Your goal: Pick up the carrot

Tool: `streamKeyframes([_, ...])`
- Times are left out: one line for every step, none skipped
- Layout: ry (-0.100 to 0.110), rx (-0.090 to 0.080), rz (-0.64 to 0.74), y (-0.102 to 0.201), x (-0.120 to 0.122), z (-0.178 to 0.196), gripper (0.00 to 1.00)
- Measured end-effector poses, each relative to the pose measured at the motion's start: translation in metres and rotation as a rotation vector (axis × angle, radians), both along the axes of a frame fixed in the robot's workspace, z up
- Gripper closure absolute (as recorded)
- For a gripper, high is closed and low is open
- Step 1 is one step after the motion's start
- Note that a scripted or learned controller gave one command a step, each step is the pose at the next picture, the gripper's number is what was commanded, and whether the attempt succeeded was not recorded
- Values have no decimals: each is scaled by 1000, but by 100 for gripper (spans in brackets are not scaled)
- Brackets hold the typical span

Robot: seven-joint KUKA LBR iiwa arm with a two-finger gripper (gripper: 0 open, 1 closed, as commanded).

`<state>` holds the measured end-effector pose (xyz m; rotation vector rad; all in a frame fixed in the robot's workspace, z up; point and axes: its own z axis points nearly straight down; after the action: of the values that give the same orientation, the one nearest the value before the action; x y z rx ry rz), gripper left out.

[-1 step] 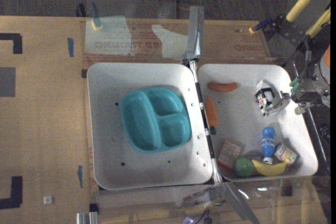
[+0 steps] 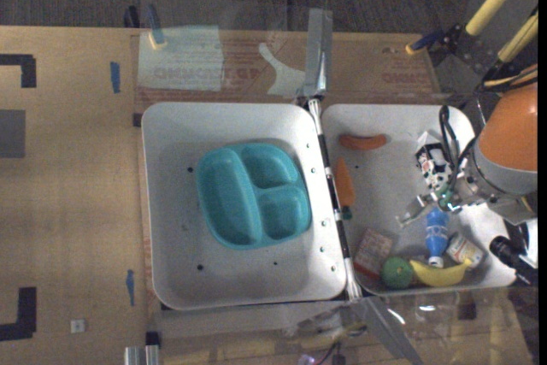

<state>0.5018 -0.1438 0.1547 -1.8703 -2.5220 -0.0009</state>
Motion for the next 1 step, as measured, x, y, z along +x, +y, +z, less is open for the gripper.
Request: streamKeyframes([-11,-5,293,36,11,-64,0])
